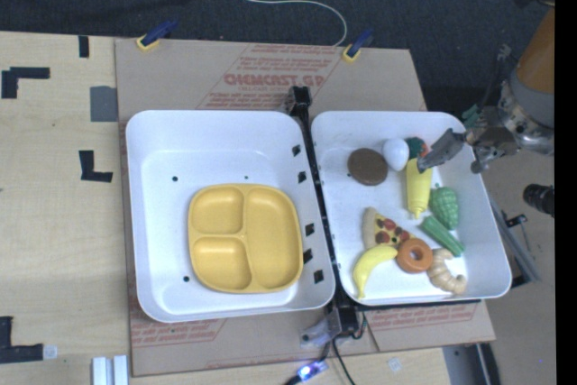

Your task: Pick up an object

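Even overhead light, soft shadows, mild blur, low resolution

Toy foods point(410, 221) lie clustered in right bin point(491, 221)

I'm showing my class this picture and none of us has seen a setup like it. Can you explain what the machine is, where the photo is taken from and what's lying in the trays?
One camera looks down at a slant on a bench. The robot arm, grey and orange, reaches in from the right; its gripper hovers over the right bin, holding nothing. That bin holds toy food: a banana, a pizza slice, a doughnut, corn, a brown cookie and a white ball. The left bin holds a yellow divided plate.
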You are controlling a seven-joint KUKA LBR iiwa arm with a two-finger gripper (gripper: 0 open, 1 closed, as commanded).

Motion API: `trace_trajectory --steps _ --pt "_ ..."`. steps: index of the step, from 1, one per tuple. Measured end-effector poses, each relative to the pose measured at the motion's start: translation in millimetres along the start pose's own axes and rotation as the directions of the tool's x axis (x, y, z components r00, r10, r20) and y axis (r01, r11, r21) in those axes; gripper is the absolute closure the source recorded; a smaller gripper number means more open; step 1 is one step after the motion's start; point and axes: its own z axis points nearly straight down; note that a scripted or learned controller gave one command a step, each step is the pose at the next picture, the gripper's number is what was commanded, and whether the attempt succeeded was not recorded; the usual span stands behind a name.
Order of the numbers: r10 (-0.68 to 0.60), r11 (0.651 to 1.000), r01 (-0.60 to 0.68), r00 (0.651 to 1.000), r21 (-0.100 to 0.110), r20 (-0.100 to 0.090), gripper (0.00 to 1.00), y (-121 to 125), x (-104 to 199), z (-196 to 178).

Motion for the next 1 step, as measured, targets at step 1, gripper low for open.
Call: trace_trajectory --steps 1 --pt "-0.003 1.000 0.003 1.000 -0.012 0.003 0.00 2.0 0.2 -6.6"
